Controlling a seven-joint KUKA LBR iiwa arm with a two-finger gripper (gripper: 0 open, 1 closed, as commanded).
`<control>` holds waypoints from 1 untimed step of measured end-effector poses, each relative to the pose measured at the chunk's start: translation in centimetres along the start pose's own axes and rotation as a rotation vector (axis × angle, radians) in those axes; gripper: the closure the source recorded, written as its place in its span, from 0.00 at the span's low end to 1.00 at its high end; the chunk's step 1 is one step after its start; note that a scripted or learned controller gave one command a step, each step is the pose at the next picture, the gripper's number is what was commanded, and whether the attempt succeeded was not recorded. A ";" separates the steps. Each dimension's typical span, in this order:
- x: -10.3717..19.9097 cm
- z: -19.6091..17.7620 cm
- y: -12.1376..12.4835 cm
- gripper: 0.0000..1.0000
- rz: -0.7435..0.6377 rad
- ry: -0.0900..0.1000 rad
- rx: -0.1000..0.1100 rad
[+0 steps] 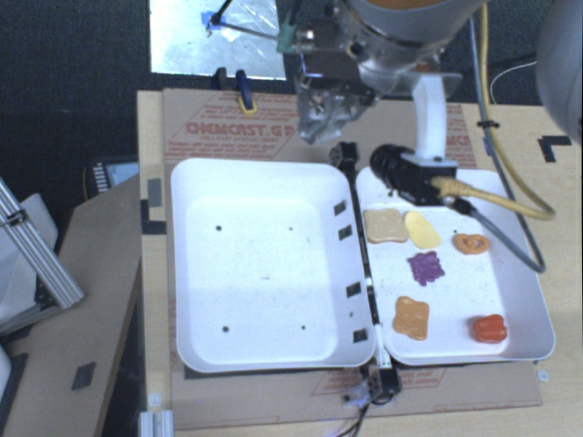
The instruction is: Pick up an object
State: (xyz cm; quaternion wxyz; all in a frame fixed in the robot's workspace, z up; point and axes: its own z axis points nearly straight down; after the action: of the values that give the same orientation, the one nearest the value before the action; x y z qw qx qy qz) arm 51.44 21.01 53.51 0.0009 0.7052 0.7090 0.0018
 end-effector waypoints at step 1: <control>2.5 0.0 -0.4 1.00 -0.001 0.001 0.001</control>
State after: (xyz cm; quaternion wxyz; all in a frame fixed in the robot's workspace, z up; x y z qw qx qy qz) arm 50.99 23.54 53.50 0.0002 0.7048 0.7094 0.0015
